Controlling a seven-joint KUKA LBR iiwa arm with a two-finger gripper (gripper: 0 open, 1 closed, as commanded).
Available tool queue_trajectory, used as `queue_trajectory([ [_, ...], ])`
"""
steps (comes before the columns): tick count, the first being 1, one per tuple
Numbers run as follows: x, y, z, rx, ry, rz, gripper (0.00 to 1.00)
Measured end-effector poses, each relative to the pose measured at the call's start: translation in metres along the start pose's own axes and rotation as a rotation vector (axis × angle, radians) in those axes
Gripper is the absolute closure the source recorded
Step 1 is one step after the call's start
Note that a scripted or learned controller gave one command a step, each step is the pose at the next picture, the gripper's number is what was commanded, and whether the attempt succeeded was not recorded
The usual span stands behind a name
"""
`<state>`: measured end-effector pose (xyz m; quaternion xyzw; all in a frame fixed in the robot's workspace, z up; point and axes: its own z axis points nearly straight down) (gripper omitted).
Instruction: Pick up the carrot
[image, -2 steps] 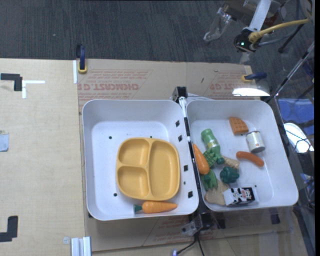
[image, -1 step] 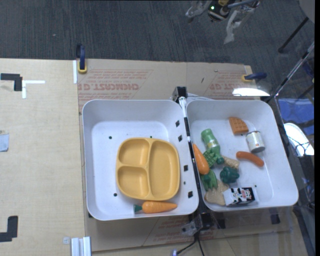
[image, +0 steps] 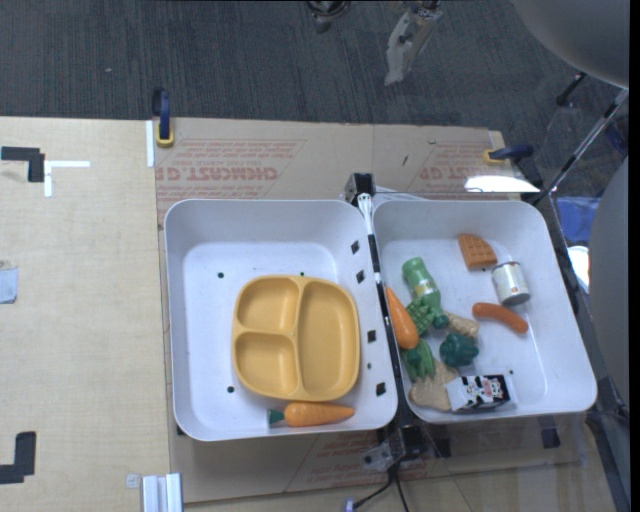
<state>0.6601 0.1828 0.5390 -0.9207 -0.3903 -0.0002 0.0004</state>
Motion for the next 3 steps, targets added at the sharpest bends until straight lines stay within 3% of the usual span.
queue_trajectory([
  [1,-0.001,0.001,0.000,0.000,0.000,0.003,0.00],
  [2,0.025,-0.030,-0.001,0.000,0.002,0.182,0.00],
  [3,0.015,-0.049,0.143,0.001,-0.006,0.363,0.00],
])
